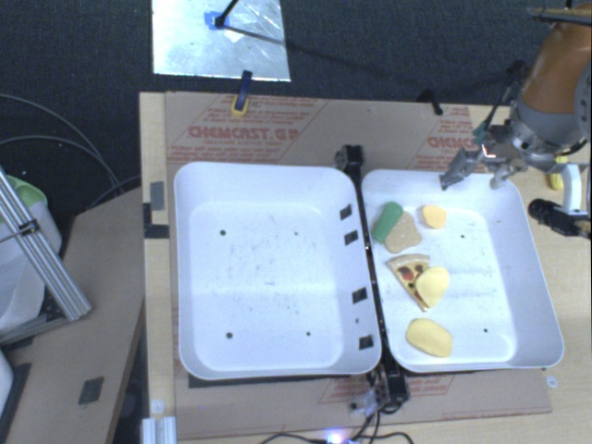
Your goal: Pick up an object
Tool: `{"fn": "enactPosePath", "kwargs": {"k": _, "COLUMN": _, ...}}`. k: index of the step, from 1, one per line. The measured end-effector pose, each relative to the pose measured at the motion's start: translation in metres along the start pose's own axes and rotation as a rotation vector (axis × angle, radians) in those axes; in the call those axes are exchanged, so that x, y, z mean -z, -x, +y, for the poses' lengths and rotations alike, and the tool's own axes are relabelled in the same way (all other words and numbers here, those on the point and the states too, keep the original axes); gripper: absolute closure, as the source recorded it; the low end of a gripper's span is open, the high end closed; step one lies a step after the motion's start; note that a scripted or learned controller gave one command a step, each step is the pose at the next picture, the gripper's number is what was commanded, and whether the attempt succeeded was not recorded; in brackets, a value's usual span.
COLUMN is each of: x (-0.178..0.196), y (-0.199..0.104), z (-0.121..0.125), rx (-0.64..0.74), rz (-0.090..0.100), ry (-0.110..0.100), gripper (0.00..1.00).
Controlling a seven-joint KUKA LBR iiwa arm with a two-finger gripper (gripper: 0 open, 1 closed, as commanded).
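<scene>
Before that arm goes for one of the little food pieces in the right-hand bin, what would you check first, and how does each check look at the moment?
1. Objects present in the right bin: ok. A green piece, a tan piece, a small yellow piece, a pizza slice, and a large yellow piece.
2. Tool above the right bin: ok, it is at the bin's far edge.
3. Tool carrying nothing: ok, nothing is between its fingers.
4. Fingers spread: ok, they look apart.
5. Isolated target: ok, the small yellow piece lies apart from the others.
6. Crowded pieces: not ok, green and tan pieces touch.
</scene>
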State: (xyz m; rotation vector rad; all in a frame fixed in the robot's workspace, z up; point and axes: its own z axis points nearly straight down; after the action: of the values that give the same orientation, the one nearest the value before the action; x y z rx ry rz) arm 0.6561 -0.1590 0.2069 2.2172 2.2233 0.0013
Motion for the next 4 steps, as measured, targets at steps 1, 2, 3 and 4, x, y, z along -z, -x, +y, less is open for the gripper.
{"fn": "enactPosePath", "kwargs": {"k": 1, "x": 0.005, "y": -0.042, "z": -0.046, "rx": 0.003, "rz": 0.002, "ry": -0.003, "gripper": 0.00}}
{"fn": "enactPosePath", "kwargs": {"k": 2, "x": -0.128, "y": -0.074, "z": -0.101, "rx": -0.001, "rz": 0.003, "ry": -0.006, "gripper": 0.00}}
{"fn": "enactPosePath", "kwargs": {"k": 3, "x": -0.111, "y": -0.072, "z": -0.097, "rx": -0.001, "rz": 0.001, "ry": 0.002, "gripper": 1.00}}
{"fn": "enactPosePath", "kwargs": {"k": 4, "x": -0.017, "y": -0.140, "z": -0.171, "rx": 0.007, "rz": 0.004, "ry": 0.002, "gripper": 1.00}}
